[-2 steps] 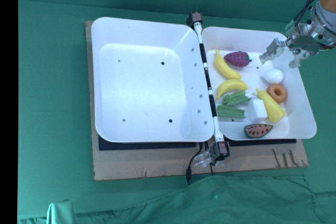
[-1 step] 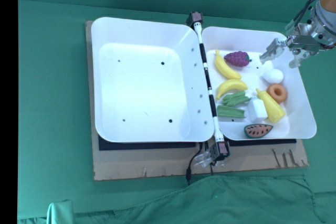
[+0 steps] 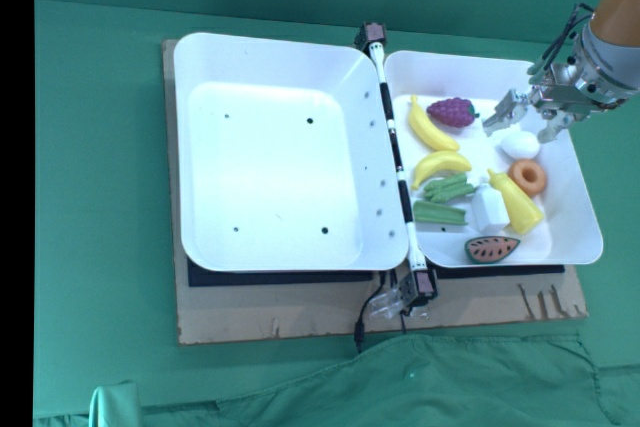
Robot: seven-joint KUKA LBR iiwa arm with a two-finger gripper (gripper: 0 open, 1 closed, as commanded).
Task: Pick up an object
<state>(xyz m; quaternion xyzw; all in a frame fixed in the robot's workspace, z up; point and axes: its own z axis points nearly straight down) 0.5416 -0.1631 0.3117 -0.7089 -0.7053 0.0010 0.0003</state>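
Fingers [image 3: 527, 118] are seen spread apart with nothing between them, held over the right bin [image 3: 590, 215] near its far right corner, just above the white egg [image 3: 519, 145], with the grapes [image 3: 452, 111] lying to the left.

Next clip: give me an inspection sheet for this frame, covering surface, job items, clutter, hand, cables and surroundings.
Surface: two white bins side by side on a cardboard sheet; left bin, right bin.
Job's things: all in the right bin: two bananas, grapes, white egg, donut, green beans, yellow bottle, white block, watermelon slice.
Clutter: nothing seen.
Hand: hand hovers over the right bin's far end above the egg, fingers spread, nothing between them.
Cables: black lead at the near end of the divider rod.
Surroundings: green cloth all round.
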